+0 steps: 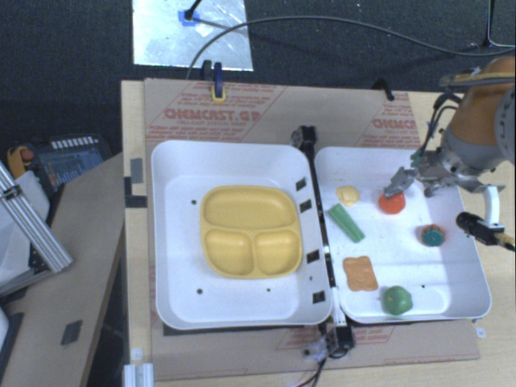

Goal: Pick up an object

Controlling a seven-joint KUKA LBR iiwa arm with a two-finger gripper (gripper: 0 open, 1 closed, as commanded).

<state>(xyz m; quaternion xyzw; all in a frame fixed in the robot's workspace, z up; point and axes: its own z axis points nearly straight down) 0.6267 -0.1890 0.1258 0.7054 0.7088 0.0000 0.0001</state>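
The gripper [397, 188] is down inside the right bin [463, 256], its tip right at the top of the red round piece [392, 203], so this looks like the approach-and-close step of the pick. From this slanted overhead angle the tip reads as a grey blur against the red; whether it is spread or pinched I cannot tell, and nothing shows the piece gripped.

Around the tool: the small yellow lump [347, 194] sits just to its left, the green stick [345, 222] lower left, the orange slab [360, 272] and green ball [397, 299] well below, the teal-and-red piece [433, 235] below right. The yellow divided plate [248, 232] lies far left in the other bin [173, 216].

Next call, by my reading: settle squarely over the red piece, close firmly, then lift straight up, since a round thing may roll away.
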